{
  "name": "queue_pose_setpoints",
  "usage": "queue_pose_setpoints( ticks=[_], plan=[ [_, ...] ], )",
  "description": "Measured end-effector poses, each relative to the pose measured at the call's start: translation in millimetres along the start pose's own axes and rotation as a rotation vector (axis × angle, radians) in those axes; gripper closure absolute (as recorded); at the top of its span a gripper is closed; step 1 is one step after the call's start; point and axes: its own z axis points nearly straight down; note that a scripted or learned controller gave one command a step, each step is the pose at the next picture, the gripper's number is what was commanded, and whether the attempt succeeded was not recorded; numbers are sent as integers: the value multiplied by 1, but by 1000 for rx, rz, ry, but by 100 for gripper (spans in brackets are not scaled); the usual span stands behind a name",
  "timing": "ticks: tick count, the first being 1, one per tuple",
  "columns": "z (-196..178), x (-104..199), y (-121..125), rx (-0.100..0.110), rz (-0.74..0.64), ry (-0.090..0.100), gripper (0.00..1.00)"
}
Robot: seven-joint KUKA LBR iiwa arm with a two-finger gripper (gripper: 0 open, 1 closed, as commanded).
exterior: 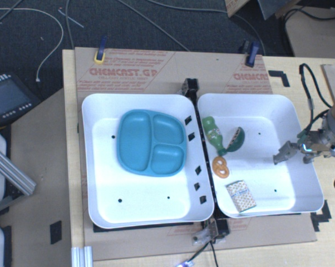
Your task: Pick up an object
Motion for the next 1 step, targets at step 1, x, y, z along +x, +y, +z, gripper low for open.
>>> queue_pose_setpoints(
  ticks=[1],
  plan=[
    [46,6,-6,1,1,0,0]
  ],
)
